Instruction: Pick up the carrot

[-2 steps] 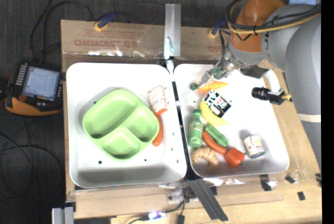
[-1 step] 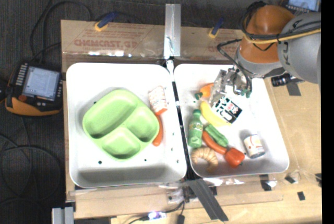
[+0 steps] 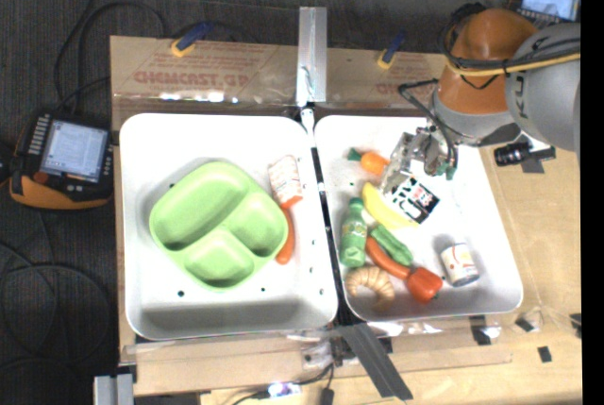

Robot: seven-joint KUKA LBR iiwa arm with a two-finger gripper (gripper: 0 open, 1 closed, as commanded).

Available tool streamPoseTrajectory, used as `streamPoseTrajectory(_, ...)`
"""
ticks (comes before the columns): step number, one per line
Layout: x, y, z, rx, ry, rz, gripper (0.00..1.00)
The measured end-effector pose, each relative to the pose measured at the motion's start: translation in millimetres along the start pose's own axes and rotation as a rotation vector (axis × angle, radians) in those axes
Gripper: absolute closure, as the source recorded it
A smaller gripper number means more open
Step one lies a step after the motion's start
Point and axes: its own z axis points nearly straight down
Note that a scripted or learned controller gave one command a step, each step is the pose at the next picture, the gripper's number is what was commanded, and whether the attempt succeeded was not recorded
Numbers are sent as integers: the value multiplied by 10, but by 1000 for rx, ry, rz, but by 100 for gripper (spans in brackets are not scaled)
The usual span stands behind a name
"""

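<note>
— Where is the claw (image 3: 424,154)?

— Over the back of the right bin (image 3: 491,205), hanging from the grey arm (image 3: 543,87) that comes in from the right. It is too blurred to tell whether it is apart or together. I see nothing held in it.

— And the carrot (image 3: 375,163)?

— Just left of the claw, close to the bin's back wall. It is a short orange piece with a green stub pointing left. I can't make out whether the claw touches it.

— What crowds it?

— A black-and-white card (image 3: 413,197) lies just below the claw, and a banana (image 3: 381,206) sits against the card's left edge, right below the carrot. Further forward are a green bottle (image 3: 354,229), a long red pepper (image 3: 396,263) and a bread roll (image 3: 369,281), all packed together near the dividing wall.

— Any open room?

— The right side of that bin is bare white floor, apart from a small can (image 3: 460,263) near the front corner. There is a thin strip of floor between the carrot and the back wall.

— The other bin?

— The left bin (image 3: 142,158) holds a green divided plate (image 3: 217,222) in its middle. A white packet (image 3: 284,177) and an orange stick (image 3: 286,241) lie along the plate's right edge, near the divider. Bare floor rings the plate. Both bins sit on a brown surface (image 3: 547,233).
</note>
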Motion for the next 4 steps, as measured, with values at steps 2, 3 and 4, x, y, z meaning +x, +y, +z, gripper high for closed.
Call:
streamPoseTrajectory(2, 40, 447, -846, -1, -1, -443, 0)
streamPoseTrajectory(3, -219, 118, 21, -1, -5, -129, 0)
streamPoseTrajectory(4, -73, 241, 193, -2, -4, 561, 0)
